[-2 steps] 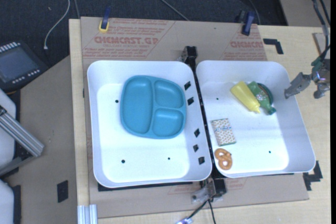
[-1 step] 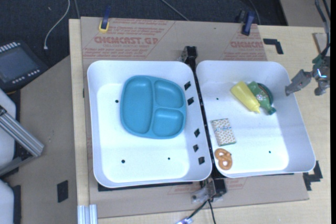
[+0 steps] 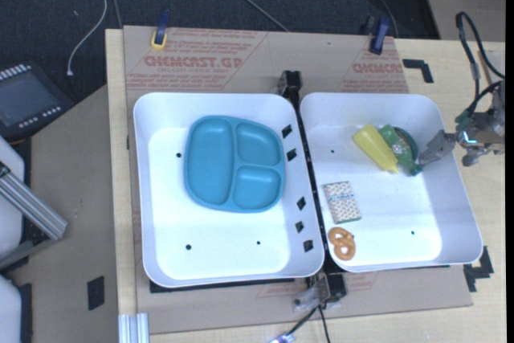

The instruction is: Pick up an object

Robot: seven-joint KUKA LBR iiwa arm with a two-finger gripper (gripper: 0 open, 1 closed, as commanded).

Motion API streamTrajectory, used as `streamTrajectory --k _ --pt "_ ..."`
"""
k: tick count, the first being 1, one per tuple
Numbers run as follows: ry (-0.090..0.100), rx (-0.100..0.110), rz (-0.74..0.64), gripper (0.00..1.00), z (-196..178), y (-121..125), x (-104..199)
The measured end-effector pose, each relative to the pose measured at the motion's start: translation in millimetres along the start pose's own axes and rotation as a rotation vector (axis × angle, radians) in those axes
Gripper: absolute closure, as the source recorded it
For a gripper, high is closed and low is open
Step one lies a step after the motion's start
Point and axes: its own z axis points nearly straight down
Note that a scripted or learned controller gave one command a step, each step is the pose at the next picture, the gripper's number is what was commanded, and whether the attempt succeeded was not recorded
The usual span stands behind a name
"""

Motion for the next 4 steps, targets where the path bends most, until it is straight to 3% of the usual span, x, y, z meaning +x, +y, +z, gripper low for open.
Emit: streamTrajectory --k 2,3,4 --pt "0.000 -0.002 -0.001 0.00 88 -3 13" --pt "-0.002 -0.008 -0.001 1.00 75 -2 12" --pt "-0.006 -0.014 -0.001 1.00 12 -6 10"
